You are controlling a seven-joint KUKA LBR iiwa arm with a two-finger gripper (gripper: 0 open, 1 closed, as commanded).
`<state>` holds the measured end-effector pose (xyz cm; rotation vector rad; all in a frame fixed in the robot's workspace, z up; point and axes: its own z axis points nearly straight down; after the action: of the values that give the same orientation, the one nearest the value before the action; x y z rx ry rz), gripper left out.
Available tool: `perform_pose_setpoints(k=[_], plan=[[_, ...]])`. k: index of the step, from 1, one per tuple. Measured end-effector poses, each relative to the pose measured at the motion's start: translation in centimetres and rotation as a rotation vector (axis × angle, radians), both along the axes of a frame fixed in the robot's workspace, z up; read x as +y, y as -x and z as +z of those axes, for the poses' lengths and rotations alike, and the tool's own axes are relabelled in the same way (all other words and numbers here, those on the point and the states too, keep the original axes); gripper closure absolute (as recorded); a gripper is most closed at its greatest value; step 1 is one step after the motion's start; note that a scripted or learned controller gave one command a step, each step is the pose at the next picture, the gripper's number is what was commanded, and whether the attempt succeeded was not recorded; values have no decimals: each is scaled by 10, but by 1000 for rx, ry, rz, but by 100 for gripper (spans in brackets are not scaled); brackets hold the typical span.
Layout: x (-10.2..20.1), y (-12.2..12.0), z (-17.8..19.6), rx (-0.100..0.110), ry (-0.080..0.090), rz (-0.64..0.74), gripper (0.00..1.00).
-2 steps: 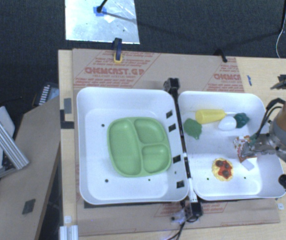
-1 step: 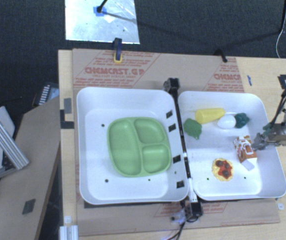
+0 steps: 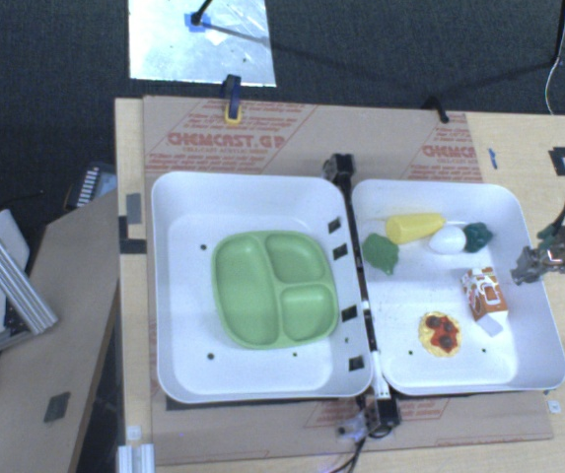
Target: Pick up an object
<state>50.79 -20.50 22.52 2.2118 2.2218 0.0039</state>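
Progress: nothing picked yet, all items lie in right bin [image 3: 533, 294]. Gripper [image 3: 536, 262] sits at right edge of frame, over bin's right rim, nothing between it and any item; cannot tell its state, too blurred. Nearest item: small red-white carton [image 3: 483, 295], just left and below. Farther left: white egg [image 3: 448, 239], yellow piece [image 3: 415, 227], green broccoli [image 3: 381, 253]. Reach, descent, grasp all remain.

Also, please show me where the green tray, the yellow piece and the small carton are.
green tray [image 3: 272, 289], camera view, on its large left compartment.
yellow piece [image 3: 415, 228], camera view, on its middle.
small carton [image 3: 485, 295], camera view, on its orange side.
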Motion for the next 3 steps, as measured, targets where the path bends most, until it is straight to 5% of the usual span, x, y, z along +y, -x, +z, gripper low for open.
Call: perform_pose_setpoints(k=[1, 3], plan=[[0, -1, 49, 1, 0, 0, 100], [114, -34, 31, 3, -4, 6, 100]])
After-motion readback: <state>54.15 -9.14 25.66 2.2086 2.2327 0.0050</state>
